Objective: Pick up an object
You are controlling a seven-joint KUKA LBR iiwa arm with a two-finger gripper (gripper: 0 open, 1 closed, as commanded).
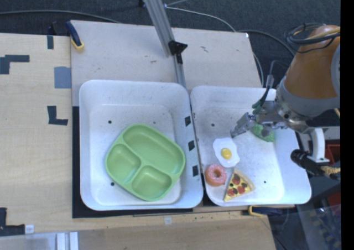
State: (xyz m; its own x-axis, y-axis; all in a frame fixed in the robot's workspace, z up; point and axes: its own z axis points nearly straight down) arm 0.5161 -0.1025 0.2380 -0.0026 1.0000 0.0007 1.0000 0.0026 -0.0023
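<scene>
In the right bin (287, 188) lie a fried egg toy (225, 152), a pink donut (215, 175) and a pizza slice (238, 184), all close together near the front. A small green object (266, 133) lies toward the bin's right side, partly covered by the arm. My gripper (251, 127) hangs over the middle of the right bin, just left of the green object and up and to the right of the egg. Nothing visible is held in it.
The left bin (94, 99) holds a green divided plate (145, 161). A metal pole (160, 16) slants across the bench behind the bins. The arm's grey and orange body (312, 72) fills the space over the right bin's far right side.
</scene>
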